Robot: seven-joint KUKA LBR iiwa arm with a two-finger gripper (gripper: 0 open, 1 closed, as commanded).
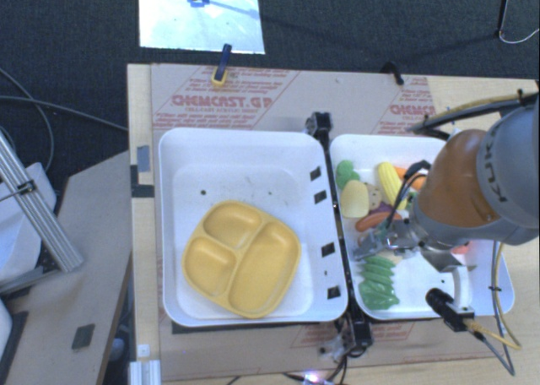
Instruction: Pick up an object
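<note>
in right bin (350, 151), pincer (377, 244) among crowded toy vegetables (378, 282)

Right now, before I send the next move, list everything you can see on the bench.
Bins: two, white, side by side.
Divided tray: one, yellow, in the left bin.
Corn: one, yellow, right bin, far side.
Pale round piece: one, pale yellow, right bin.
Green piece: one, green, right bin, far left corner.
Pea pods: a cluster, green, right bin, near side.
Carrot-like piece: one, orange, beside the gripper.
Arm: grey and orange, over the right bin.
Gripper: metal, low among the food.
</note>
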